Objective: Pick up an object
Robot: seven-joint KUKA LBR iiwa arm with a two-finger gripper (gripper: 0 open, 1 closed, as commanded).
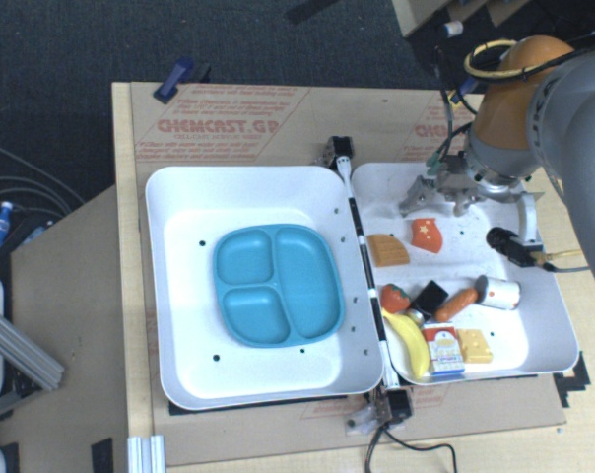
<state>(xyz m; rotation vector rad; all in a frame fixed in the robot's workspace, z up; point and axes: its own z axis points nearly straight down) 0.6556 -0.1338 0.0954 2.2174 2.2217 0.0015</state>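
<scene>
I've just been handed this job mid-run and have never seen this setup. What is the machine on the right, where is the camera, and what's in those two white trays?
One camera looks down at a slant on the bench. The grey arm with an orange band reaches in from the right; its gripper is above the right bin, and nothing shows between its fingers. The left bin holds a blue divided plate. The right bin holds small toy foods: a banana, a carrot, an orange-red piece and a tan slice, among others.

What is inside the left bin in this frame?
The left bin holds a blue divided plate with three compartments and nothing visible in them. The bin floor under the plate is covered and cannot be seen.
</scene>
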